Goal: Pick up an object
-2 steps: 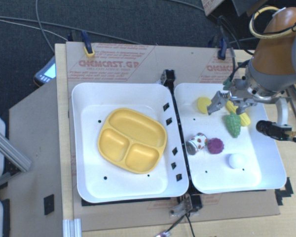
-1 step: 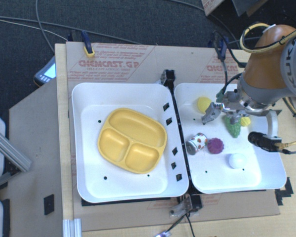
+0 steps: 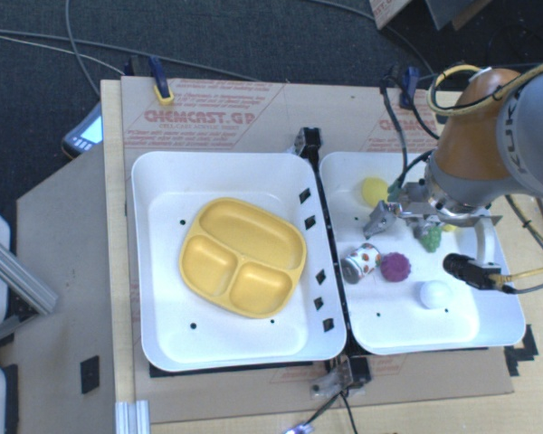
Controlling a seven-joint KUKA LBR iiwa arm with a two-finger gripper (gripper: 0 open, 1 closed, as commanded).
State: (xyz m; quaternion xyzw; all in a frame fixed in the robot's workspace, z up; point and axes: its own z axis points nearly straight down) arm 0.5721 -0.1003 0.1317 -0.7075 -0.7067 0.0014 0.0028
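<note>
Two white bins (image 3: 154, 269), yellow tray (image 3: 242, 257), hand (image 3: 432, 224) over green toy (image 3: 430, 238)

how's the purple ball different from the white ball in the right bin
Colour: the purple ball is a deep magenta-purple, the white ball nearly matches the bin floor. Surface: the purple ball looks fuzzy or textured, the white ball looks smooth. Position: the purple ball sits nearer the divider beside a small spotted cup, the white ball lies nearer the front, by itself. Both are small, roundish and rest loose on the bin floor, ungripped.
</note>
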